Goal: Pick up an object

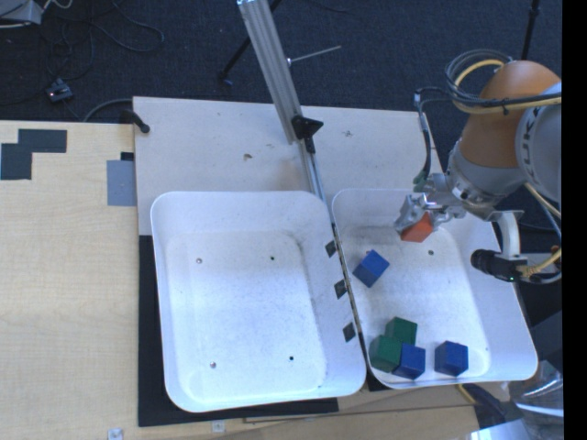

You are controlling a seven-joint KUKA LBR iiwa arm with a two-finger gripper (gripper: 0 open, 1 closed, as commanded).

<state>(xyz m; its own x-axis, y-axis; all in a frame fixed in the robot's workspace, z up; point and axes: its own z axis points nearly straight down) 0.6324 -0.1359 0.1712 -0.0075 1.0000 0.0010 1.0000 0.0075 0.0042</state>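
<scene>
Orange block (418, 231) sits clamped in the gripper (415, 222) over the right bin (500, 337).

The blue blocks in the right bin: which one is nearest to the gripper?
The lone blue block in mid-bin, just below-left of the gripper. The other two blue blocks lie at the bin's near edge.

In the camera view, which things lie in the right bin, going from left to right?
Blue cube → green block → small blue cube → orange object at the gripper → blue cube.
</scene>
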